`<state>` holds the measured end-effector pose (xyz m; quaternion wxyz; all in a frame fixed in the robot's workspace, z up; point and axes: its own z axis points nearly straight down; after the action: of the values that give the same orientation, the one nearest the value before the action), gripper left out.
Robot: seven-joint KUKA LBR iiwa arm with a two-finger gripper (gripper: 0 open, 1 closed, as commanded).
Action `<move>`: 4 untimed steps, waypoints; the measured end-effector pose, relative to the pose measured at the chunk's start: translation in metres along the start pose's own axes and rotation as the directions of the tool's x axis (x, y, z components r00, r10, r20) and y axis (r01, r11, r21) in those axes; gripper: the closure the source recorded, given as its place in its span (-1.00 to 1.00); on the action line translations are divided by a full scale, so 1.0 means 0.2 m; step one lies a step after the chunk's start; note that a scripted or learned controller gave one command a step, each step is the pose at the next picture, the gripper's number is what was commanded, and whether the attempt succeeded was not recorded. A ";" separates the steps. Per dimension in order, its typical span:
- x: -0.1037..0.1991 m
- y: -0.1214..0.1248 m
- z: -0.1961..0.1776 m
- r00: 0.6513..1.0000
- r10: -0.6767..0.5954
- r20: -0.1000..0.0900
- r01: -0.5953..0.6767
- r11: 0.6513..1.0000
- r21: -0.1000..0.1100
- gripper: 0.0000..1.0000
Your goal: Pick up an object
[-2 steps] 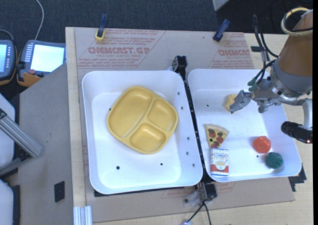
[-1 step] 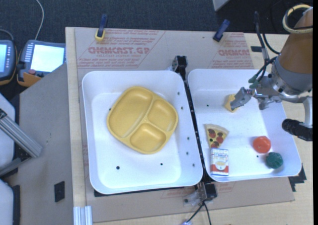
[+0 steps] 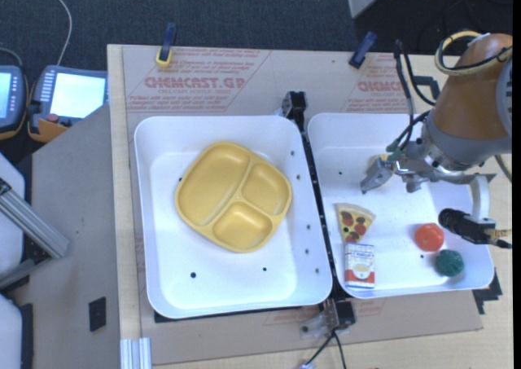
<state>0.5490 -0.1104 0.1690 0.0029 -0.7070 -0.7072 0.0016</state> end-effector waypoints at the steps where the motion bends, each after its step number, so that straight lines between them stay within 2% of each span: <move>1: -0.04 0.00 0.30 1.000 0.001 0.000 -0.001 1.000 -0.001 -1.00; 2: -0.03 0.01 0.40 1.000 0.000 -0.002 0.000 1.000 -0.009 -1.00; 3: -0.03 0.02 0.34 1.000 0.000 0.002 0.000 1.000 -0.020 1.00; 4: -0.07 0.00 0.05 1.000 0.000 0.004 0.000 1.000 -0.011 1.00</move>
<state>0.5481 -0.1237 0.1596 -0.0024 -0.7071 -0.7071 -0.0011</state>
